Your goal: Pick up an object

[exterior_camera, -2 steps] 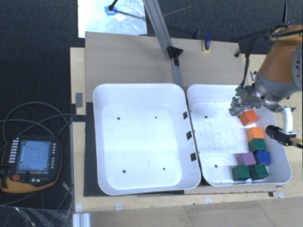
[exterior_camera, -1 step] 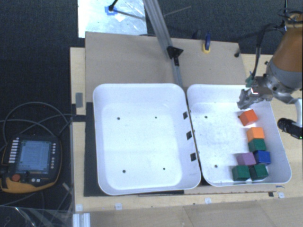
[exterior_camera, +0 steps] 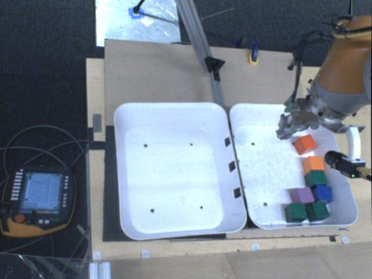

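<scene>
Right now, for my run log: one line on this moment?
gripper above right bin | beside red-orange block | nothing visibly held | blocks clustered at bin's right

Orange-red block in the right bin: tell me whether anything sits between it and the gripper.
Nothing visible does. The gripper hangs just left of and above the orange-red block, over bare floor of the right bin. The other blocks lie beyond it, toward the bin's near right corner.

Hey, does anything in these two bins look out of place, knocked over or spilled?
Nothing looks spilled or damaged. The blocks all sit in the right bin, crowded along its right side toward the near corner. Only the orange-red block sits turned at an angle, a little apart from the rest, beside the gripper.
</scene>
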Motion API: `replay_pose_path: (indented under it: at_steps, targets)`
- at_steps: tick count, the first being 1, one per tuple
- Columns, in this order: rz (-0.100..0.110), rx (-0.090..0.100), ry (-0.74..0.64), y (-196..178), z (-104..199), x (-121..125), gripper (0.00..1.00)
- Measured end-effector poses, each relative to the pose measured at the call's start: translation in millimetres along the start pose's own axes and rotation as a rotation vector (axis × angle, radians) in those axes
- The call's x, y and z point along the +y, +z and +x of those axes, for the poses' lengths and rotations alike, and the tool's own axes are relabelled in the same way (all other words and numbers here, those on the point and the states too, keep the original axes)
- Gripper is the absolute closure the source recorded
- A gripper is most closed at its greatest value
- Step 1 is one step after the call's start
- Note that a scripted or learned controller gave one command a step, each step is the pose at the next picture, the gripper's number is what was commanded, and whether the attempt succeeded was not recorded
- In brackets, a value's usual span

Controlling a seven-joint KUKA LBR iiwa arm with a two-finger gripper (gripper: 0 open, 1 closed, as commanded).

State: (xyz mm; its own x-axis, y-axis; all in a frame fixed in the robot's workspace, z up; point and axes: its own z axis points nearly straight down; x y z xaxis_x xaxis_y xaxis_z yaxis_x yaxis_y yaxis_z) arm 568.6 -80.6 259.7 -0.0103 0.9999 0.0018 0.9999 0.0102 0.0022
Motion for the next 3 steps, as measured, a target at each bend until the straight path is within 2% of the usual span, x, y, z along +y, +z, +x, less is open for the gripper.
replay_pose_path:
  at_steps: [2,3]
  targets:
    - [0.001,0.001,0.0,26,102,-23,1.0]
    - [0.0,0.002,-0.001,21,158,-29,1.0]
